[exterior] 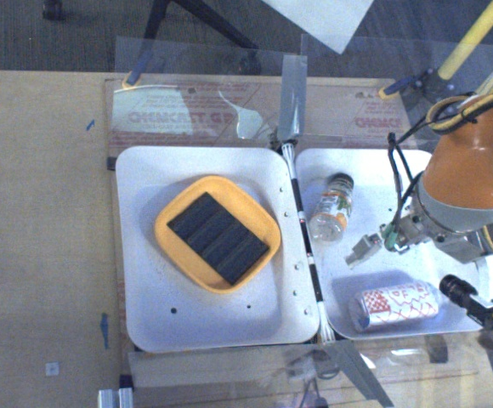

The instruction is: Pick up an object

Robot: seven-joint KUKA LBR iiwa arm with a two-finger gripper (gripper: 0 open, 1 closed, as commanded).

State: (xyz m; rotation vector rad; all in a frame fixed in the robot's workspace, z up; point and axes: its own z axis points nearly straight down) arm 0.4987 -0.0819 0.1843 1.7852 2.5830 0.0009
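My gripper (pixel 364 250) hangs over the middle of the right bin (pixel 374 164), reaching in from the right under the orange-banded arm. A clear plastic bottle (pixel 331 208) with a dark cap lies just to its upper left, apart from it. A red-and-white patterned can (pixel 397 304) lies on its side near the bin's front edge, below the gripper. In the left bin (pixel 144 313) rests a yellow dish (pixel 172 249) bearing a black ridged pad (pixel 218 238).
A raised divider (pixel 302 245) separates the two bins. Clear plastic panels stand behind the bins at the bench's back edge. Bare tabletop lies to the left of the left bin.
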